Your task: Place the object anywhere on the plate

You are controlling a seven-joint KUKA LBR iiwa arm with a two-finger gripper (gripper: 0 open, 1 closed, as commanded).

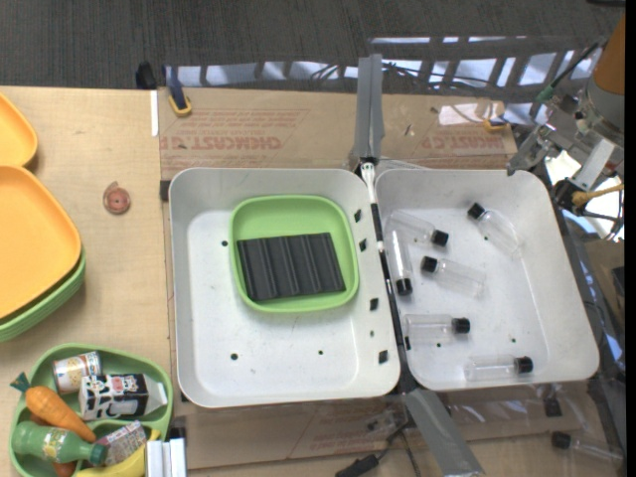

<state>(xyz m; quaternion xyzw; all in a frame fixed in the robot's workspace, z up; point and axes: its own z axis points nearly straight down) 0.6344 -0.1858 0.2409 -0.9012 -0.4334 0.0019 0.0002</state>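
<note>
A: Beyond the right bin's (pixel 556 266) far right corner sits the gripper (pixel 574 152); whether it's spread or pressed together, I cannot tell.

B: Vials (pixel 444 324) lie scattered across that bin's floor. Pick an isolated one, grip mid-tube, and carry it to the green plate (pixel 245 222) in the left bin (pixel 199 356).

A: Any writing?

B: Cardboard (pixel 238 132) reads "CHEMCAST", upside down.
</note>
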